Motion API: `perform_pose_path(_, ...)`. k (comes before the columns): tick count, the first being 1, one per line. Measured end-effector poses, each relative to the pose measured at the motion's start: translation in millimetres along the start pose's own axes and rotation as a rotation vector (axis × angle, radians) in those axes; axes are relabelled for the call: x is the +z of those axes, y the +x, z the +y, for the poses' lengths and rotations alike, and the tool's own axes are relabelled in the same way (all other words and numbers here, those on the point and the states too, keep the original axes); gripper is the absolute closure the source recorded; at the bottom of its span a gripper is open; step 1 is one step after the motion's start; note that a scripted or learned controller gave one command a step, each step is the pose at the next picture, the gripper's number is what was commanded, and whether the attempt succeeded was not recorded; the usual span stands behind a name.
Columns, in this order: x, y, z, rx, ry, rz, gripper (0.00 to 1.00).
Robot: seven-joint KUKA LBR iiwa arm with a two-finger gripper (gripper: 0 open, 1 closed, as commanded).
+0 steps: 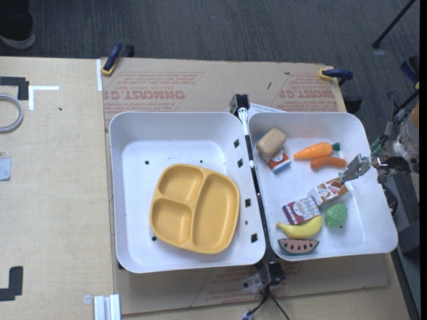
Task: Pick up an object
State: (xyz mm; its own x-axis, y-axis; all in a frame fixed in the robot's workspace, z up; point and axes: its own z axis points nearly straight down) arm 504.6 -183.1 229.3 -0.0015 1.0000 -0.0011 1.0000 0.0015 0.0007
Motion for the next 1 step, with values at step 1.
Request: perform_pose_path(1,-9.7,-0.1,1.0,-0.001,-0.001,-0.001,1.00)
